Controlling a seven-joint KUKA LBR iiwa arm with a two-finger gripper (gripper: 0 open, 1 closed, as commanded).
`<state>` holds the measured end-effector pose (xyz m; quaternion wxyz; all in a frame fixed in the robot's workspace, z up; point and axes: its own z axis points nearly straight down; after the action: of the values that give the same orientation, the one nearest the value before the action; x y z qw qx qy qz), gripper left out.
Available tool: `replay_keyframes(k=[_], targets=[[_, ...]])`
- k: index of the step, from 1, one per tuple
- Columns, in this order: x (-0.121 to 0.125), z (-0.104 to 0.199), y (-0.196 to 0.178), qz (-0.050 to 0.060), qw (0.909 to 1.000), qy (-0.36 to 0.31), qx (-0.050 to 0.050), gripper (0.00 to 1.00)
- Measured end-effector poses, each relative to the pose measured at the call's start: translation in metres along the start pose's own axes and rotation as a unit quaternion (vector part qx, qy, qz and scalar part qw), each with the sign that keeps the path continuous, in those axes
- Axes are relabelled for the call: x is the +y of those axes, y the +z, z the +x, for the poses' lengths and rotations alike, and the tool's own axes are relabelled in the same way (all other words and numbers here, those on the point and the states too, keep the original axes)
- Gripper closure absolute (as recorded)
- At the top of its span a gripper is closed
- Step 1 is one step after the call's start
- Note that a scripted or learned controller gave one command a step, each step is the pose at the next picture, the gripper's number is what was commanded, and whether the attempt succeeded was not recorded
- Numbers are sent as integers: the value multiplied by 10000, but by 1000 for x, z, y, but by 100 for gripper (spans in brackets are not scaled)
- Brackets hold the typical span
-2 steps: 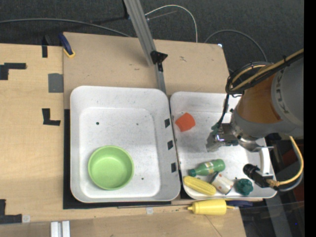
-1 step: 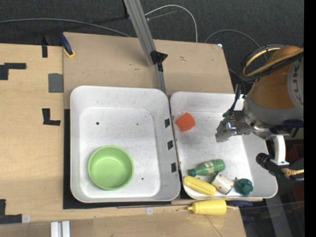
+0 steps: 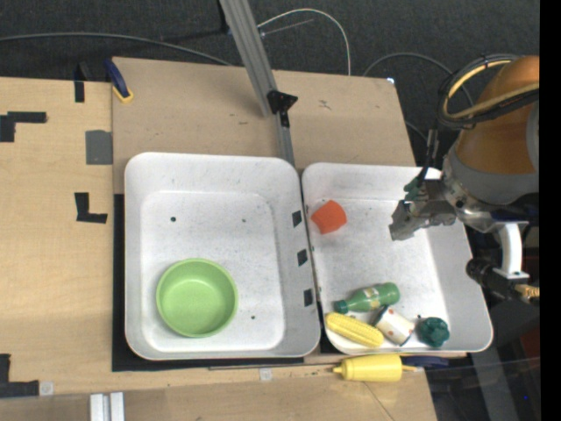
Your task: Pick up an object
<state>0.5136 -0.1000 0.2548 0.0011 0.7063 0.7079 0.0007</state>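
The gripper (image 3: 405, 224) hangs over the right bin (image 3: 456, 270) near its right wall — whether its fingers are spread or pressed together, I cannot tell. An orange block (image 3: 330, 217) lies well to its left. A green bottle (image 3: 366, 299), a corn cob (image 3: 354, 330) and a dark green toy (image 3: 432, 330) crowd the near edge — a green bowl (image 3: 196, 297) sits in the left bin (image 3: 210, 182).

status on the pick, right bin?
Grey two-finger gripper over right white bin, nothing between fingers. Orange block alone, unobstructed. Green bottle, yellow corn clustered at front edge.
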Motion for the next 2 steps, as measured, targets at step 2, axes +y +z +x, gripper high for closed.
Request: replay_keyframes(k=[2], targets=[[38,93,24,23,10000,-20,5,100]])
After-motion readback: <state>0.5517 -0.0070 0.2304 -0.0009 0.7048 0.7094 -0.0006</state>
